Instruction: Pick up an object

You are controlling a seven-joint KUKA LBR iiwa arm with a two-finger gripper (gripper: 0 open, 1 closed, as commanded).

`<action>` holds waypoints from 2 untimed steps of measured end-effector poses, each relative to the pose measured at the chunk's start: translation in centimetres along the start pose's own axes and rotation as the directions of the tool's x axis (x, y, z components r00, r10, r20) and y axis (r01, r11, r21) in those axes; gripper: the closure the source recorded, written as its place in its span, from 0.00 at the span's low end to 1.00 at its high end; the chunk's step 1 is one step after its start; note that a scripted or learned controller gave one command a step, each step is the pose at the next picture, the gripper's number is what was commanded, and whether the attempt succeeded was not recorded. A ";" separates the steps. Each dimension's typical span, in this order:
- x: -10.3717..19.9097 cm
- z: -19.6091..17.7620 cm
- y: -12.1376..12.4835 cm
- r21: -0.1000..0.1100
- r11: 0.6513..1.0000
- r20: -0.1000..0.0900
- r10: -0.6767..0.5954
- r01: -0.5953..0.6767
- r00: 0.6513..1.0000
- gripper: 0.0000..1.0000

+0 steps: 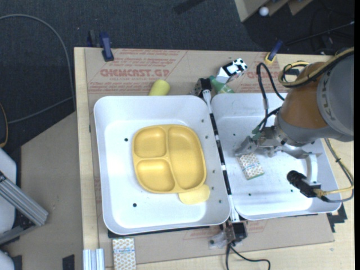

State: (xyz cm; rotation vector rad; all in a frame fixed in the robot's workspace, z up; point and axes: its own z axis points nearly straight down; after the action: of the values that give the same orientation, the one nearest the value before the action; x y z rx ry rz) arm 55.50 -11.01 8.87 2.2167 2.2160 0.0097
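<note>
At the far left of the plywood worktop [84,151] sits the left shallow white bin [112,122], holding a yellow three-compartment plastic plate [167,157] near its middle, with a small pale yellow flat piece [195,194] tucked against the plate's lower right edge. Behind this bin, on the bare board, lies a small yellow rounded object [160,87]. Further right, the right white bin [270,207] holds a small pale patterned square packet [251,166], lying flat and slightly askew, which is probably the thing to be picked. The hand [247,145] hangs low just above and beside that packet, seemingly placed for a descent onto it; I cannot tell how its grasp is set. Nothing appears gripped. The grey arm [315,108] reaches in from the right.
</note>
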 end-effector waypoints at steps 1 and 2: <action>0.5 0.0 -2.6 -0.004 1.000 0.001 0.001 -0.001 1.000 0.00; -10.0 -11.2 5.5 0.005 1.000 0.003 0.000 0.000 1.000 0.00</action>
State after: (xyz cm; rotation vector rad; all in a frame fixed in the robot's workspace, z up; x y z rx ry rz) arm 60.86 -20.99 20.18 2.2177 2.2163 0.0010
